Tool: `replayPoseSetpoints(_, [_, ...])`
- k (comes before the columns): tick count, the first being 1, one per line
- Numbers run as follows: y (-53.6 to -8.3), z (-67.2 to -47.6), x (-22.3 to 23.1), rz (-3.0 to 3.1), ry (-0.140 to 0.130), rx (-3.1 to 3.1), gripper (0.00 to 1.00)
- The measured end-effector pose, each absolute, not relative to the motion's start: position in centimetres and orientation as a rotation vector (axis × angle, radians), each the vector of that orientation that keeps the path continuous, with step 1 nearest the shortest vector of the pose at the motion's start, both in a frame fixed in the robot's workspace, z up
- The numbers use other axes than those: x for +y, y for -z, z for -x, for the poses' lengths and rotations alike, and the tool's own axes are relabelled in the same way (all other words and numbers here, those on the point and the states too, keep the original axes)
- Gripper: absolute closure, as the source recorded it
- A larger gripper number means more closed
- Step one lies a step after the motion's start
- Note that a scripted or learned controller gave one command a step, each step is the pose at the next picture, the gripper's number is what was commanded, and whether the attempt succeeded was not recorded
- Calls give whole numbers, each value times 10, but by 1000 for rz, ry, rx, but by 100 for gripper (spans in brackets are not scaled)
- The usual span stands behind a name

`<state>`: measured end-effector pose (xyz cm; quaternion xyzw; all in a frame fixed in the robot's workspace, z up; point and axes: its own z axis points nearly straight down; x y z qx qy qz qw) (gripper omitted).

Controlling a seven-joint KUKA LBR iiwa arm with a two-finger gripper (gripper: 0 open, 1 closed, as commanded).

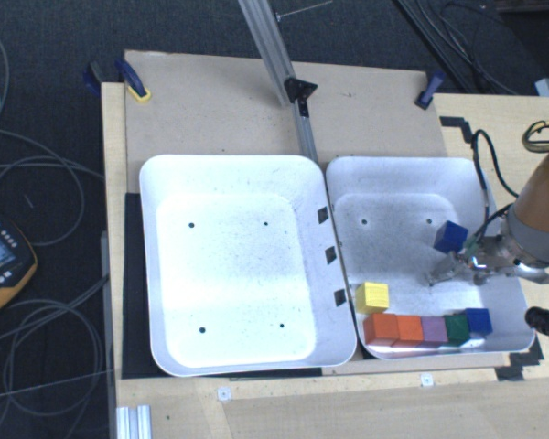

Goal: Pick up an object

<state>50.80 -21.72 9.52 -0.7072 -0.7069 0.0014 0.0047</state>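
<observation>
Fingers [448, 273] spread open on bare floor below the blue block [451, 237].

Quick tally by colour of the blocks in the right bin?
Blue blocks: 2
Yellow block: 1
Red block: 1
Orange block: 1
Purple block: 1
Green block: 1
Total: 7

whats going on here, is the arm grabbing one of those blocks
The arm reaches in from the right over the right bin, its gripper low near a blue block that sits apart from the rest. Whether anything is held can't be told. Along the bin's near edge sit a yellow block and a row of red, orange, purple, green and blue blocks. The left bin sits alongside.
</observation>
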Motion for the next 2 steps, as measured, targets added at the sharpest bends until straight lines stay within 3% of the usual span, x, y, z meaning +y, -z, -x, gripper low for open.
replayPoseSetpoints(1, [-101, -587, -217, 2221, 5, -2232, 0])
replayPoseSetpoints(2, [-101, -651, -213, 2220, 6, -2230, 0])
